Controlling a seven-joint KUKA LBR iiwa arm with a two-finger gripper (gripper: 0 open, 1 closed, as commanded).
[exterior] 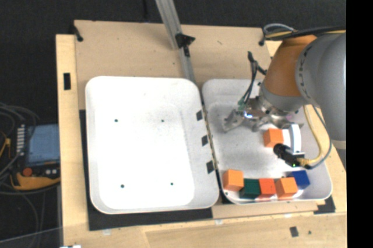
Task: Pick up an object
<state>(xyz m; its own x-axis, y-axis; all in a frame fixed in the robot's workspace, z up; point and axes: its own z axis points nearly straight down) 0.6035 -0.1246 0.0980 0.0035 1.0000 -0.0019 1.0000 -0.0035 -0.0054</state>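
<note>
Arm hides claw & part of right bin.

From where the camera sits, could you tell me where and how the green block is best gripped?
Come straight down on the green block and grip its far and near faces. Orange blocks seem to press against its left and right sides, and the bin's near wall sits close, so room looks tight.

Two white bins sit on a pale tan surface over a black floor. Along the right bin's near edge — an orange block, a dark green block, two more orange blocks and a blue block. The arm is grey with an orange band.
</note>
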